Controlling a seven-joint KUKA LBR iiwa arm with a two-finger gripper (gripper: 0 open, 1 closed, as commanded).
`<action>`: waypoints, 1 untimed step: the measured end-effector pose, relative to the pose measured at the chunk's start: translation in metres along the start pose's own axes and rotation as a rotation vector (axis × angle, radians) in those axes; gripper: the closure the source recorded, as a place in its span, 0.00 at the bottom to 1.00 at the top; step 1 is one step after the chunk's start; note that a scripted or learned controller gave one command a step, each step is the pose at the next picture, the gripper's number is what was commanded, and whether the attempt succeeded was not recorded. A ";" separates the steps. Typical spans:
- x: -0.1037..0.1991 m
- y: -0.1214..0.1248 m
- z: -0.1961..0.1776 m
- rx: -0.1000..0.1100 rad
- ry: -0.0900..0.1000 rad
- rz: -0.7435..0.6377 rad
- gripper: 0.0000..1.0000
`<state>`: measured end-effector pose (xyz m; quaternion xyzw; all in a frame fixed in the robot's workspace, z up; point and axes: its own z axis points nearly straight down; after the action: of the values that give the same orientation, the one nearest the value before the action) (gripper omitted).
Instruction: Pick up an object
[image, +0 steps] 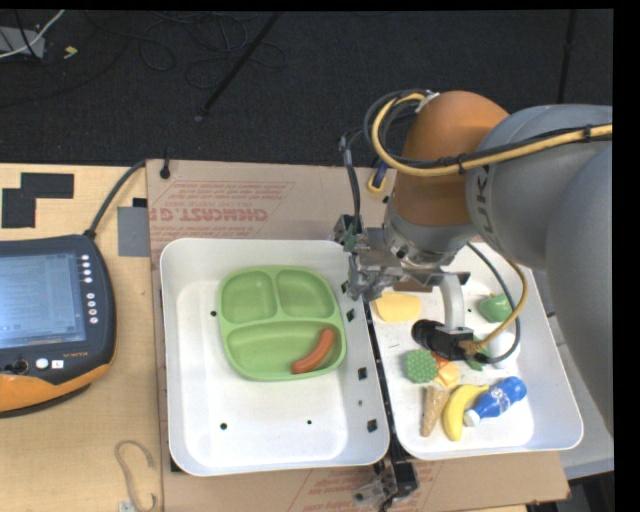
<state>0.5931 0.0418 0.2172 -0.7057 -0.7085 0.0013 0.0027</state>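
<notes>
Gripper (378, 277) hangs at the back left corner of the right bin (560, 420), just beside a yellow block (398, 306); whether it is open or holding anything, I cannot tell; nearby in that bin lie a banana (458, 411), a blue bottle (497, 398) and a green lump (421, 365); in the left bin (260, 440) a sausage (314, 351) rests on a green divided plate (270, 320).

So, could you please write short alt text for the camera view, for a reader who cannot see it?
A grey robot arm with an orange band reaches from the right over the right white bin, which holds toy foods including a banana and a yellow block. The left white bin holds a green divided plate with a sausage on it.
</notes>
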 end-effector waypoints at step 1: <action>0.000 -0.003 0.000 0.000 -0.002 0.003 1.00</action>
<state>0.5901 0.0415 0.2174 -0.7068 -0.7074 0.0019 0.0022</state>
